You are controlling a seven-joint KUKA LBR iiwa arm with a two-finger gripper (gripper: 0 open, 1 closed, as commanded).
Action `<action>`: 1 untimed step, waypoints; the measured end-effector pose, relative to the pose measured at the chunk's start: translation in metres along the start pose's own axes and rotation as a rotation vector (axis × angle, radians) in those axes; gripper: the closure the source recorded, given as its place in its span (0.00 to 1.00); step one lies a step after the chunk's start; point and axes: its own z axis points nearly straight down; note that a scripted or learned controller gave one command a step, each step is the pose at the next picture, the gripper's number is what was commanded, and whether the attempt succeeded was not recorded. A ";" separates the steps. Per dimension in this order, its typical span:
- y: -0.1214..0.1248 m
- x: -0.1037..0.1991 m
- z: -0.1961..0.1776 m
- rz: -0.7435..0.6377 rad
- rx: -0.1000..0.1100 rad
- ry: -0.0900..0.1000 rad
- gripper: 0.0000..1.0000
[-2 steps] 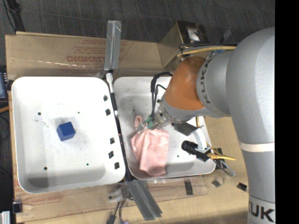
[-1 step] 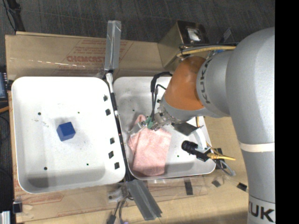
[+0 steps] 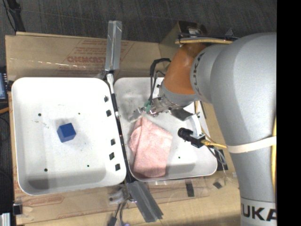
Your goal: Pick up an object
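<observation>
Gripper (image 3: 149, 108) touching pink cloth (image 3: 148, 147) top edge (right bin (image 3: 123, 91)); finger spread unclear.

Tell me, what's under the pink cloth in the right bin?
The crumpled pink cloth lies on the right white bin's floor. Anything beneath it is covered, so I can't tell.

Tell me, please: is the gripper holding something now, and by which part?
It cannot be told. The gripper is low at the upper edge of the pink cloth in the right bin, but its tip is too small to judge.
</observation>
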 end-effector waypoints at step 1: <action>-0.081 0.002 0.000 -0.047 0.000 0.001 0.00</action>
